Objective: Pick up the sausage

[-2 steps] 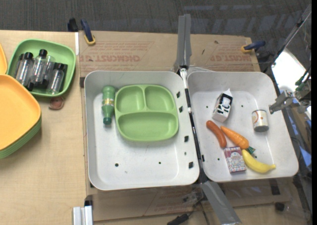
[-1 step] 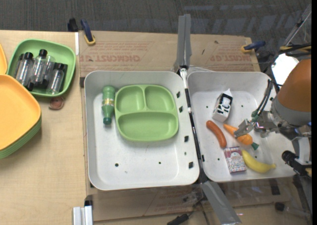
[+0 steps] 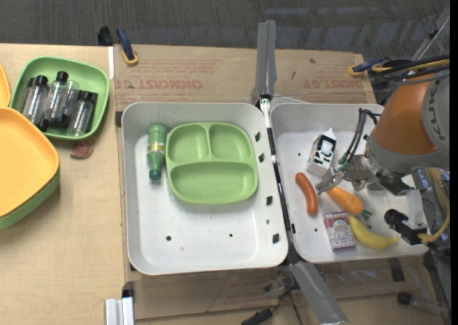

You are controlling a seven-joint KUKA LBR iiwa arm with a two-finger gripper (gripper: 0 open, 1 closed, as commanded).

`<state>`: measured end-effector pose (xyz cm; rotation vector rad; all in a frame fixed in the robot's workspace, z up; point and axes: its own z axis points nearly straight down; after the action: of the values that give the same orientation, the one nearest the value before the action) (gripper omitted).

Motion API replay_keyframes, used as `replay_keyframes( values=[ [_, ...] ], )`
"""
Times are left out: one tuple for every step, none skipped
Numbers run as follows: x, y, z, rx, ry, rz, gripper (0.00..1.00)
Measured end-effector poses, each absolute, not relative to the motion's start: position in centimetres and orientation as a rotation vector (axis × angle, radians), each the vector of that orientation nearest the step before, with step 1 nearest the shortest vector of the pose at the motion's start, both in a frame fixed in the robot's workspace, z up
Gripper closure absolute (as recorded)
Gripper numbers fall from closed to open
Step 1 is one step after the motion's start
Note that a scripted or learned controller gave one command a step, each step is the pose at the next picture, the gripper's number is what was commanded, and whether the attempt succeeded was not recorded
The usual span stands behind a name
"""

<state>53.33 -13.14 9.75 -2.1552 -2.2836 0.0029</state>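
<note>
The sausage [image 3: 308, 193] is a red-orange link lying lengthwise on the floor of the right bin [image 3: 286, 137], near its left wall. My gripper [image 3: 330, 182] hangs low over the bin just to the right of the sausage's upper end, right above the carrot [image 3: 346, 200]. The sausage lies free on the bin floor, apart from the gripper. The grey arm with its orange band [image 3: 401, 127] comes in from the right.
The right bin also holds a small black-and-white carton [image 3: 322, 153], a banana [image 3: 372, 235] and a pink packet [image 3: 339, 230]. A green divided plate [image 3: 211, 162] and a green bottle [image 3: 155, 150] lie in the left bin [image 3: 136, 238]. On the bench's left are a green tray of bottles [image 3: 61, 98] and orange plates [image 3: 25, 166].
</note>
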Motion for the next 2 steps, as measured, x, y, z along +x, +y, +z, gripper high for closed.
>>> replay_keyframes(
  values=[
    [53.3,-13.3,10.6,-2.16,-2.278,0.005,1.0],
    [56.6,-8.7,19.1,-2.22,-2.222,0.004,1.0]
  ],
)
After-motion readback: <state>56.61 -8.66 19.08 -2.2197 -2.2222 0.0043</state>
